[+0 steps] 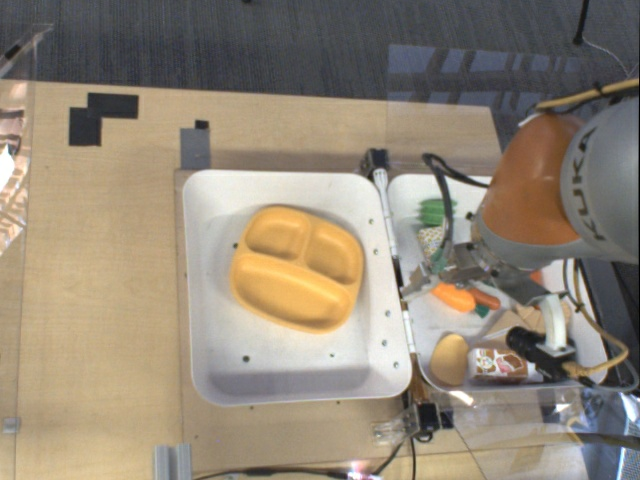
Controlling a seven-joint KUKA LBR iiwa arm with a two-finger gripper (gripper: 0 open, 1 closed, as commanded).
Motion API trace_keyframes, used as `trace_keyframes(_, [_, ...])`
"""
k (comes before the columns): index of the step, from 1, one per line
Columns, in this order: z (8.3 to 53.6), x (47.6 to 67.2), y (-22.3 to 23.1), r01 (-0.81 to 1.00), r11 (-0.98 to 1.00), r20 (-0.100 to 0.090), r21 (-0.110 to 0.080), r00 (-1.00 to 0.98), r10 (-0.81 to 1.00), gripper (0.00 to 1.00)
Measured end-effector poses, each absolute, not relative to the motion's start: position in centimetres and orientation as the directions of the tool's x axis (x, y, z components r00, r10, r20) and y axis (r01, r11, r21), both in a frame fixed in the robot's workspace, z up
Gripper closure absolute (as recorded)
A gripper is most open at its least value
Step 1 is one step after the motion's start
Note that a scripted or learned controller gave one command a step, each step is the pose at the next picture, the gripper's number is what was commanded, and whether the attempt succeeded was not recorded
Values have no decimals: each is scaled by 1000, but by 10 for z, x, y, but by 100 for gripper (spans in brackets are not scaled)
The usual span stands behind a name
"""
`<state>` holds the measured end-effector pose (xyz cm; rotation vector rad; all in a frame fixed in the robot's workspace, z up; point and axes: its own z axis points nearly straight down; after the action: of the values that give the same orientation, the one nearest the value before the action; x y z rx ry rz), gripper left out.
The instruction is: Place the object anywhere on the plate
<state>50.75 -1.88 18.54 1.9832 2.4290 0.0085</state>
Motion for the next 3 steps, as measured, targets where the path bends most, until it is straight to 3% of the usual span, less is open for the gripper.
trace_keyframes(1, [201, 552, -131, 858, 513, -10, 6, -513, 858, 0])
trace_keyframes(2, [111, 592, -203, 700, 715, -5, 2, -715, 700, 0])
trace_keyframes(3, [90, 651, -205, 297, 955, -14, 1, -955, 297, 0])
